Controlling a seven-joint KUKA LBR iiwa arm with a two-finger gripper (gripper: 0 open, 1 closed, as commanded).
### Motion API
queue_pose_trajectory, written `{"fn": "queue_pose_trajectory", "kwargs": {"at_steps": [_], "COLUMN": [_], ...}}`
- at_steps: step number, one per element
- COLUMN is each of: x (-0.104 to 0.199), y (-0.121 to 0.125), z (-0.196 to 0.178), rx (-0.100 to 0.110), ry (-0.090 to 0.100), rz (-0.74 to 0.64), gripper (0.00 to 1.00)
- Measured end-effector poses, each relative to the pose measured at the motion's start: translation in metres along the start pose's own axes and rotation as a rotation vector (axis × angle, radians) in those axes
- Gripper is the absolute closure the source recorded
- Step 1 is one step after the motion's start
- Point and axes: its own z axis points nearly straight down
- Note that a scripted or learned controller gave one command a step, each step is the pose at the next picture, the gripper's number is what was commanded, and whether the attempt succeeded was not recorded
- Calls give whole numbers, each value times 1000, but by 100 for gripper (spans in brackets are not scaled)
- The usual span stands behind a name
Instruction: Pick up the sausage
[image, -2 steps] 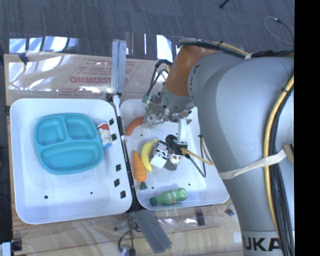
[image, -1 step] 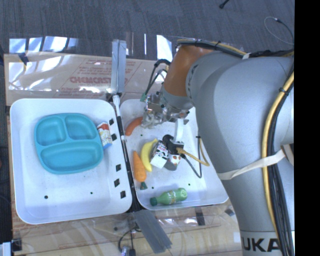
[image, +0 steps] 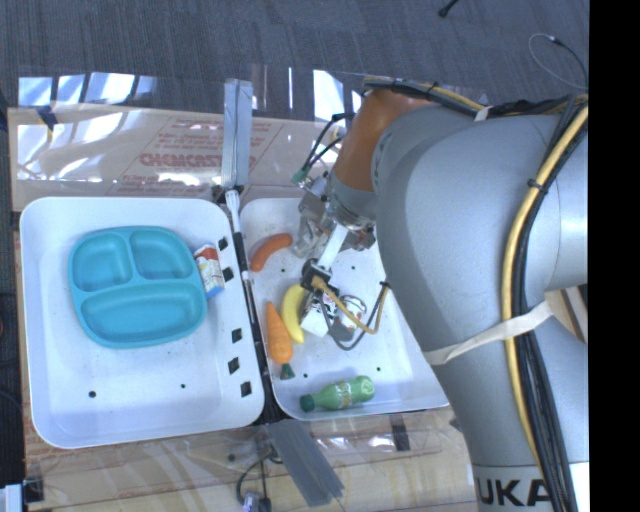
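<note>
Grey claw (image: 306, 238) hangs low over the far end of the shallow white bin (image: 400, 370) nearer the arm, just beside the short orange-red sausage (image: 270, 250), which lies slantwise close to that bin's inner wall. How far the claw is open I cannot tell, and nothing shows in its hold. The wrist leans toward the sausage, probably to line up a grasp. A yellow banana (image: 292, 312), an orange carrot (image: 279, 336) and a green plastic bottle (image: 340, 393) lie nearer the front, clear of that approach.
</note>
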Motion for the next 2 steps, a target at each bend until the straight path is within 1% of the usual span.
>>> {"fn": "queue_pose_trajectory", "kwargs": {"at_steps": [1, 2], "x": [2, 8], "y": [-1, -16], "z": [-10, -100], "rx": [1, 3], "ry": [0, -1], "rz": [-10, 553], "gripper": [100, 100]}}
